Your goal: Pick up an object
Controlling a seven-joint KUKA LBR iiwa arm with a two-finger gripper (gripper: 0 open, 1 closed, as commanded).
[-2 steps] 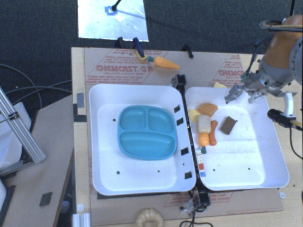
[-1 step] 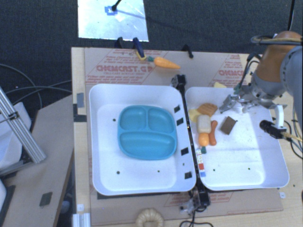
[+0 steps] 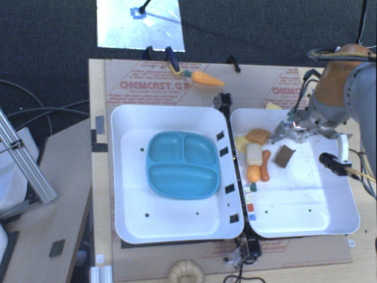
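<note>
The pincer hovers at twelve o'clock in the right bin; whether it is apart or together, I cannot tell. The brown block lies just below at six o'clock. Crowded toy food at nine o'clock risks a nudge or double grab.

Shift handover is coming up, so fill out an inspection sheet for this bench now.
Surface: bench carries two white bins side by side, left bin and right bin.
Job's things: in the right bin, a brown block, an orange carrot-like piece, a cream piece and a tan piece.
Clutter: blue divided plate in the left bin; toy carrot on the bench behind the bins.
Grippers: claw low over the right bin's back, finger state unclear.
Cables: dark cables on the floor at left.
Surroundings: shiny sheet on dark carpet.
</note>
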